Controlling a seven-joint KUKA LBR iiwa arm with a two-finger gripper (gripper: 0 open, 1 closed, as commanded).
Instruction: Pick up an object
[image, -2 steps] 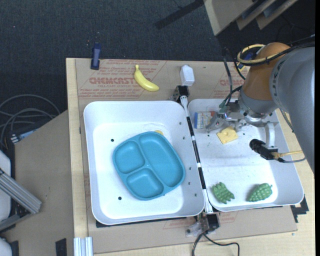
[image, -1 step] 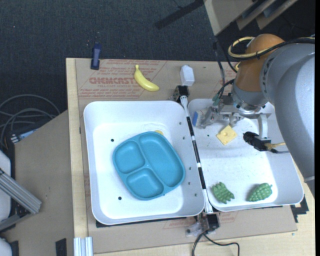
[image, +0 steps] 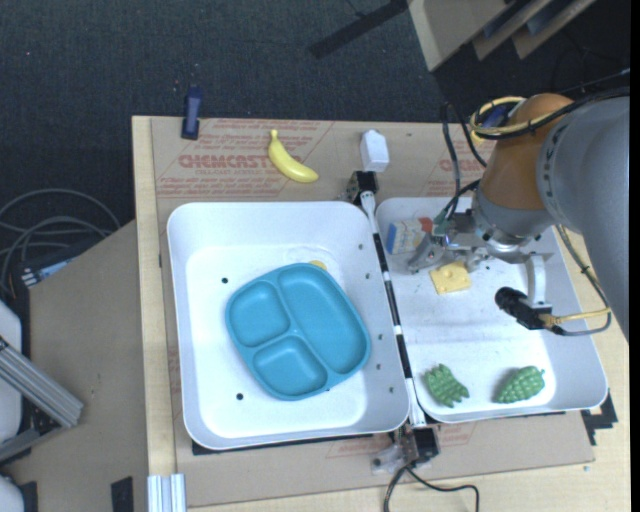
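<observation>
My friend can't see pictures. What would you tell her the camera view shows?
A grey and orange robot arm reaches from the right into the right white bin, its claw just above a yellow block. That bin also holds two green toys near its front. The left white bin holds a blue divided plate, and a toy banana lies on the bench behind it.

Dark blue-grey carpet covered the floor around a tan board surface. Grey cables coiled at left, beside a metal rail.

Even overhead light, soft shadows, slightly grainy focus.
</observation>
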